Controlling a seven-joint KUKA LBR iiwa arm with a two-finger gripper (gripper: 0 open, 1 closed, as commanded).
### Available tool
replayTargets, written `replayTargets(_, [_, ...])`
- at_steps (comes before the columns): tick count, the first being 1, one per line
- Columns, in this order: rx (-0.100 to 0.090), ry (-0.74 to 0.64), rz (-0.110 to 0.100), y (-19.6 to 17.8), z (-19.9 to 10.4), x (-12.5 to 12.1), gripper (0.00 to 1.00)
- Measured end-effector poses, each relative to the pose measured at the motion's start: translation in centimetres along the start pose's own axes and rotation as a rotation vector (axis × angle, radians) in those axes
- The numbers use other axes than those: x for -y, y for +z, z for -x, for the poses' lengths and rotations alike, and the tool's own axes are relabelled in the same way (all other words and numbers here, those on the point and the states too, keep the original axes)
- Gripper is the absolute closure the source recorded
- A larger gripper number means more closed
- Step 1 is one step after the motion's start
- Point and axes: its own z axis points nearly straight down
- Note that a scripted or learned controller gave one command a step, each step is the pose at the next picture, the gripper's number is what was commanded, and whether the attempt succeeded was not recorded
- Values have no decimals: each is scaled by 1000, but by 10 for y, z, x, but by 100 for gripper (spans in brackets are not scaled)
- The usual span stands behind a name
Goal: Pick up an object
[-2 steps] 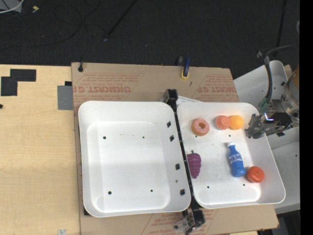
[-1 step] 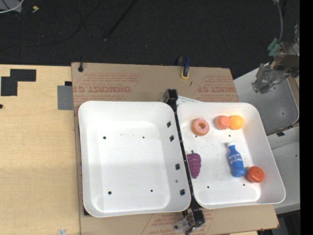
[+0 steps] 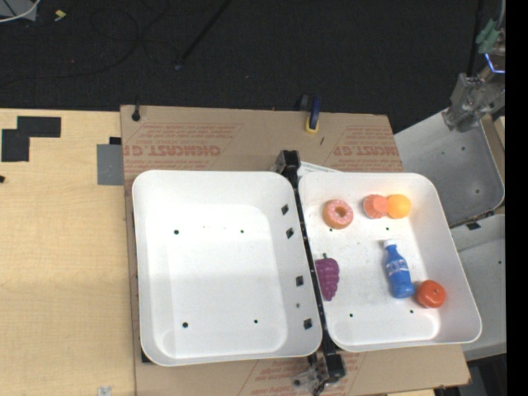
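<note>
from my seat i see the gripper (image 3: 472, 106) up at the far right, off the bench and well apart from both bins, hanging over a grey plate (image 3: 445, 159); i cannot tell whether the pincer is spread or pressed together, and nothing shows in its grasp. all the pickable things lie in the right bin (image 3: 462, 337). a pink ringed donut (image 3: 337, 214) sits near the bin's back left, and to its right a pinkish-red round piece (image 3: 375, 206) touches an orange ball (image 3: 398, 206). a blue bottle (image 3: 398, 270) lies on its side toward the front right with its white cap pointing to the back, and an orange-red round fruit (image 3: 431, 294) sits just beside its base. a purple bunch of grapes (image 3: 327, 277) lies against the bin's left wall. the left bin (image 3: 157, 221) sits alongside, and both rest on a cardboard sheet (image 3: 206, 143).
</note>
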Motion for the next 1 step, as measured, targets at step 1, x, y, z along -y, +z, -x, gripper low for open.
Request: replayTargets(1, [-3, -6, -10, 4, -84, 69, 100])
